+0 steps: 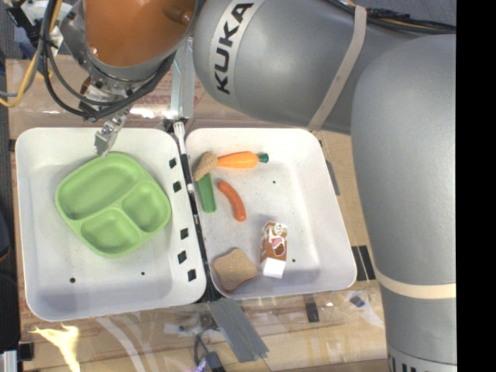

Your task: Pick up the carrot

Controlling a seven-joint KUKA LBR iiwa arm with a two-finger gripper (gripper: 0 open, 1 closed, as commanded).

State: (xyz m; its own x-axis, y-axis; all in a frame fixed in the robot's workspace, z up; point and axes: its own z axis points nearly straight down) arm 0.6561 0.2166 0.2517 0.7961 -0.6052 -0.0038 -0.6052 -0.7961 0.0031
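While the arm leans across the bench's far edge, you will find its gripper at the left bin's far rim, just above the green divided plate; whether it is spread or pressed together you cannot tell, and nothing shows in it. Right bin, far end: carrot, lying crosswise, green tip toward the bench's right edge. Beside it, a tan bread piece, a green stick, a sausage. Near end: small carton, brown bread slice.
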